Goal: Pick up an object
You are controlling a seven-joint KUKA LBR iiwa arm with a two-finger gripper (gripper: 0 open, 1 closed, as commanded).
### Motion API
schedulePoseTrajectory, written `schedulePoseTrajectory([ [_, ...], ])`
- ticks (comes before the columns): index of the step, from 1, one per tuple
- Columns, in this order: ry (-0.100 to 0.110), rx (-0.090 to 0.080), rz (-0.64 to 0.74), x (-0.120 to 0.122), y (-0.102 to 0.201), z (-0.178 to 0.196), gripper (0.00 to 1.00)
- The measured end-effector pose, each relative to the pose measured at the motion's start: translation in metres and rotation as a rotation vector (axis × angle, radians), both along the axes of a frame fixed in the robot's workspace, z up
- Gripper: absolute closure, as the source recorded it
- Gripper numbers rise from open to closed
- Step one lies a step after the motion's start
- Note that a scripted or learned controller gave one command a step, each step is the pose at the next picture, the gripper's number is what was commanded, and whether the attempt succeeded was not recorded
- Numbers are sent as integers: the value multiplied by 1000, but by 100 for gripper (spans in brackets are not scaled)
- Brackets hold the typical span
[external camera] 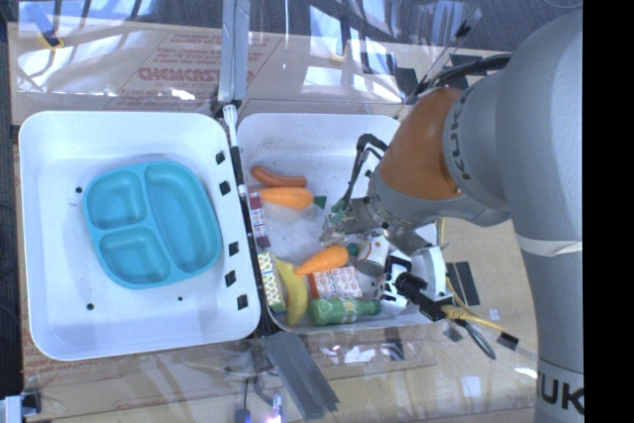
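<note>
My gripper (344, 221) hangs low over the middle of the right bin (297, 129), under the grey arm with its orange band. Just below and left of it lies an orange carrot (322, 261), close to the gripper, though contact cannot be made out. A second carrot (286, 198) with a green end lies to the gripper's left, and a reddish sausage (278, 177) sits beyond that. Along the bin's front edge are a yellow banana (288, 288), a red and white packet (342, 282) and a green bottle (343, 310).
The left bin (50, 144) holds a blue divided plate (151, 223). A patterned strip (264, 258) lies along the right bin's left wall. The arm's bulk covers the right bin's right side.
</note>
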State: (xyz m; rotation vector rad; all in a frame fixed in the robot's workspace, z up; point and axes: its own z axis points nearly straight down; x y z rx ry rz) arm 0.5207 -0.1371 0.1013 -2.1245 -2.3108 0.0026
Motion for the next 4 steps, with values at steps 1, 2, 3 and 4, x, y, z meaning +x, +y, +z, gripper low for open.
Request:
schedulePoseTrajectory([
  [1,-2,0,26,-44,50,125,100],
  [2,-1,0,25,-44,50,125,0],
  [3,2,1,-36,-45,39,-4,0],
  [4,2,0,-36,-45,39,-4,0],
])
